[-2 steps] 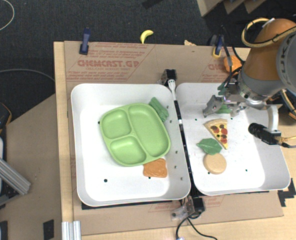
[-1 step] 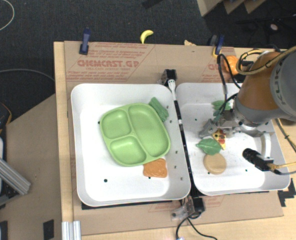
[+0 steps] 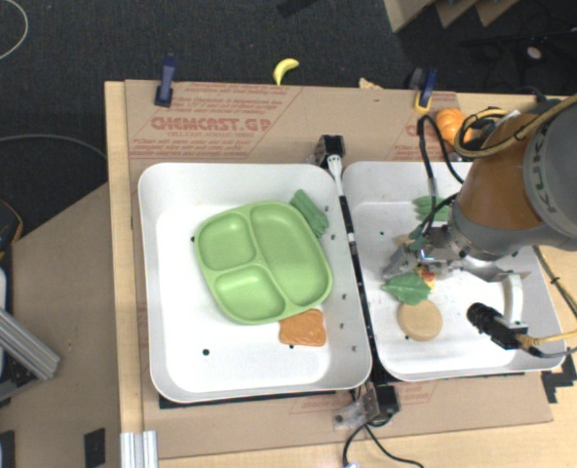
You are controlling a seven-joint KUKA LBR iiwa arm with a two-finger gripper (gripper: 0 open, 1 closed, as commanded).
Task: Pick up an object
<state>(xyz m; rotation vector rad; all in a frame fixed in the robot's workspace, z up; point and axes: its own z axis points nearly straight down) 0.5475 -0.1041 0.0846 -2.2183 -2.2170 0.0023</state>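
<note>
Seen from above at a slant, two shallow white plastic bins sit side by side on a brown cardboard sheet (image 3: 220, 120). The grey robot arm with an orange band (image 3: 508, 188) reaches in from the right edge of the frame over the right bin (image 3: 464, 357). Its gripper (image 3: 420, 253) hangs low near the middle of that bin; how wide the claw stands cannot be made out from this angle, and nothing can be seen held in it.

Just below the gripper, toward the lower left, lies a flat green leaf-shaped piece (image 3: 403, 287). A small red and yellow bit (image 3: 427, 273) sits beside it. Below them rests a round tan disc (image 3: 420, 322). A small green scrap (image 3: 423, 206) lies higher up in the same bin.

The left bin (image 3: 162, 261) holds a pale green three-compartment plastic plate (image 3: 261, 261), tilted on the diagonal. A dark green flat piece (image 3: 311, 213) touches the plate's upper right edge, and an orange-brown lump (image 3: 303, 331) lies at its lower right edge.
</note>
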